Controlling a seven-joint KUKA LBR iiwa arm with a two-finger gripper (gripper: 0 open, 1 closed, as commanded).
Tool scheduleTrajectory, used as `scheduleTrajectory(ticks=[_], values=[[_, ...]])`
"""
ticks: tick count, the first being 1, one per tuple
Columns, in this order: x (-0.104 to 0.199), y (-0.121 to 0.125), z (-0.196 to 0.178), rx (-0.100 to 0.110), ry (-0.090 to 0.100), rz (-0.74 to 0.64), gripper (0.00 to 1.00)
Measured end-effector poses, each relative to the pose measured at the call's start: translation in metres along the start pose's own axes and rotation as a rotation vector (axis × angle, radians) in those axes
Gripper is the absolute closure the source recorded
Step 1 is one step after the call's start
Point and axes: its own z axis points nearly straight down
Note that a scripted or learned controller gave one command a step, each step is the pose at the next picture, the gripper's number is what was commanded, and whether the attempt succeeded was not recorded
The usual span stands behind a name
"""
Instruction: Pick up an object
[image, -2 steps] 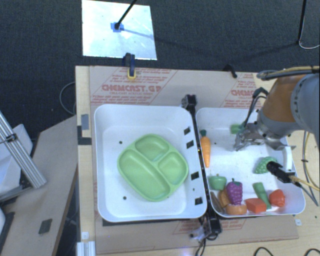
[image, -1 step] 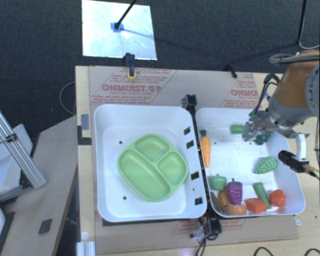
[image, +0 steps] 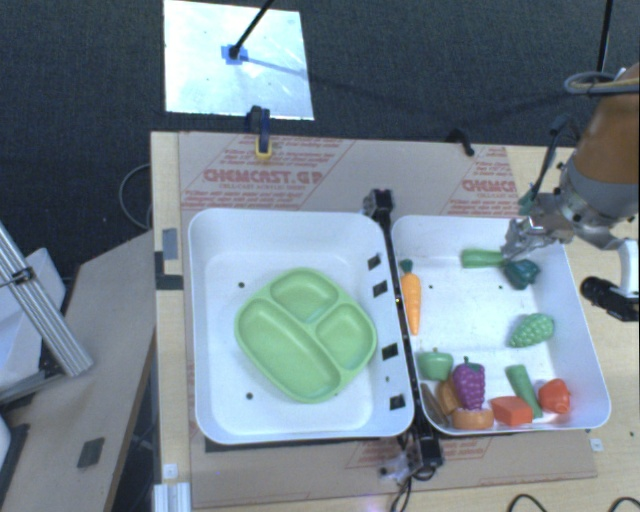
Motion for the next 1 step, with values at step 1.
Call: scheduleTrajectory(ticks=[1], values=[[0.0, 0.0009, -0.0031, 0.002, 0.001, 0.0, 1.0]])
